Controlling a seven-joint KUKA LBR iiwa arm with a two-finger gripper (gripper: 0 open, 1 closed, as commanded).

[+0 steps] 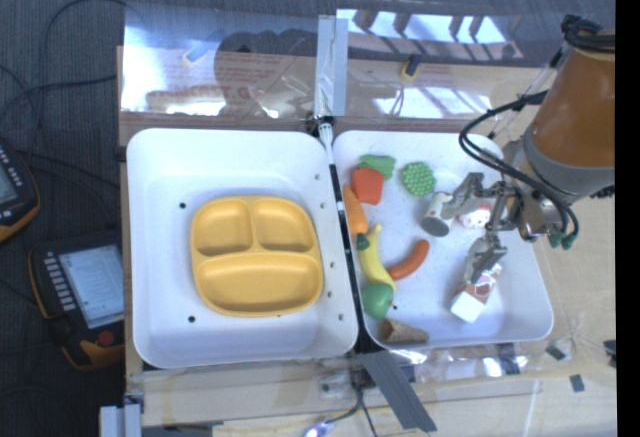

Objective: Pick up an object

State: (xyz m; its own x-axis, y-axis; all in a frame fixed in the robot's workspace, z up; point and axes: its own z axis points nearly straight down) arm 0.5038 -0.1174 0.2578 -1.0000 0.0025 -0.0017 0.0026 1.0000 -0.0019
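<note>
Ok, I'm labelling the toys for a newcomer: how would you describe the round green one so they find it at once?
Look in the right-hand bin, near its far wall. The round green toy lies just right of the red and green strawberry-like toy. It alone is a bumpy ball, green all over, lying apart from the pile along the bin's left wall.

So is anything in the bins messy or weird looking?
A bit. The toy foods are jumbled against the right bin's left wall: carrot, banana and others piled together. The yellow tray sits neatly in the left bin. Nothing looks spilled or broken.
</note>
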